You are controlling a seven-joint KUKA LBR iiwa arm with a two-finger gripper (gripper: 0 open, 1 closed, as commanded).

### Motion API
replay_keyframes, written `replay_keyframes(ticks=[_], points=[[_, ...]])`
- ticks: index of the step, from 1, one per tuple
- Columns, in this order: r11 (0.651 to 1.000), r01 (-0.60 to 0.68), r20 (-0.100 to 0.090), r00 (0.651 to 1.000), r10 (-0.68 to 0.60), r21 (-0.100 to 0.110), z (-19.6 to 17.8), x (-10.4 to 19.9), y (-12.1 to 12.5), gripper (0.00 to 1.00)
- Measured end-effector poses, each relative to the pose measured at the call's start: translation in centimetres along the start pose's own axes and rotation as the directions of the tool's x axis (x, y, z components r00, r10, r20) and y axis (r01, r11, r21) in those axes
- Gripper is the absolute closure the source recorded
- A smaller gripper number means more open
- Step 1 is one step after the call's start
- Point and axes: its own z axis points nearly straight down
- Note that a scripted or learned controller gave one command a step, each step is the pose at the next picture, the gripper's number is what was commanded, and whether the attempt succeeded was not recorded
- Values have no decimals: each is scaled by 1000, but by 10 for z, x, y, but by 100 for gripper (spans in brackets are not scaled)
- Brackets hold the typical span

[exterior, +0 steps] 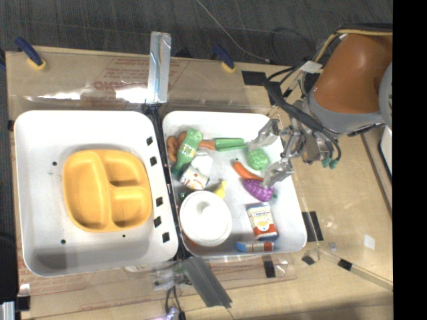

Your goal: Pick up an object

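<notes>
- Objects for picking lie crowded in the right bin, and we see the gripper hanging over that bin's right side with its two metal fingers spread wide, holding nothing.
- Between the fingers, and lower down in the bin, we see a green round toy, with one fingertip above it and the other below it in the picture.
- Just beside the lower finger lies a purple toy, and an orange carrot-like piece sits between the purple toy and the green one.
- Farther left we find a green bottle lying tilted, a long green vegetable beside it, and a small white and red pack below them.
- A white round bowl rests in the bin's near left corner, with a yellow piece touching its rim.
- A small red and white carton stands near the bin's front right, and a marker pen lies along the front wall.
- The grey arm with its orange band reaches in from the right.
- The left bin holds a yellow divided tray, well apart from the gripper.
</notes>
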Motion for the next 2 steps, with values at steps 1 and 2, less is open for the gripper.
replay_keyframes(ticks=[1,2], points=[[985,-170,-7,985,170,-3,145,-23,-18,0],[989,-151,1,989,151,-2,157,-37,2,0]])
